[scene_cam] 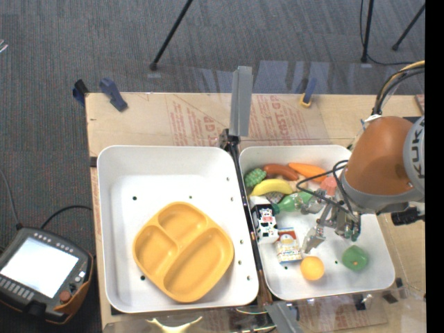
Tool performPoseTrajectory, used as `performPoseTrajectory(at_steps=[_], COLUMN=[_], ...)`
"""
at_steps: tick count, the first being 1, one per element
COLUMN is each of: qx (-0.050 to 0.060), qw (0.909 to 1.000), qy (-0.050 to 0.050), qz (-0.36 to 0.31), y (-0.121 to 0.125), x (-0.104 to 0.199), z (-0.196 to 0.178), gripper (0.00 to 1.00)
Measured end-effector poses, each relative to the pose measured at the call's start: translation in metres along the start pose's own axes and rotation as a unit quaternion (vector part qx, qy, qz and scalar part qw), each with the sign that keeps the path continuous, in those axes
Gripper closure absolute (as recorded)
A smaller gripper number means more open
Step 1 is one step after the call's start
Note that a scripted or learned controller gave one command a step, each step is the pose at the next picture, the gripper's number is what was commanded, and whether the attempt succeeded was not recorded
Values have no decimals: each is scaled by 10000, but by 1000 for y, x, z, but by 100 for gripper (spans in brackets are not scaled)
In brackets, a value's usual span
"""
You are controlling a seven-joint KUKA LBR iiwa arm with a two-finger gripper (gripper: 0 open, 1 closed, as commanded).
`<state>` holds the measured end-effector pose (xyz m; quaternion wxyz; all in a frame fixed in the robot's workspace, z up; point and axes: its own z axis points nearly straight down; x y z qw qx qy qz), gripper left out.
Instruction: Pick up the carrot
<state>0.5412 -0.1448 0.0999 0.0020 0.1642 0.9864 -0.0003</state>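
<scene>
The carrot (pixel 306 168) is an orange tapered toy lying near the back wall of the right bin (pixel 386 272), next to a red-brown sausage (pixel 279 170). My gripper (pixel 332 234) hangs over the middle of that bin, in front of the carrot and a little to its right, well apart from it. Its fingers (pixel 313 239) stand open with nothing between them. The orange wrist band (pixel 378 162) hides part of the bin's back right corner.
The right bin also holds a banana (pixel 272 186), a green vegetable (pixel 254 177), a cow-print carton (pixel 265 222), a small juice box (pixel 288 245), an orange ball (pixel 312 268) and a green pepper (pixel 354 257). A yellow divided plate (pixel 183 251) lies in the left bin (pixel 118 186).
</scene>
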Motion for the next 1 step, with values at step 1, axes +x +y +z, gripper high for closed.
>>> performPoseTrajectory(at_steps=[1], qx=[-1], qw=[9994], qy=[42], qz=[344], y=[12], x=[74], z=[13], gripper=[0])
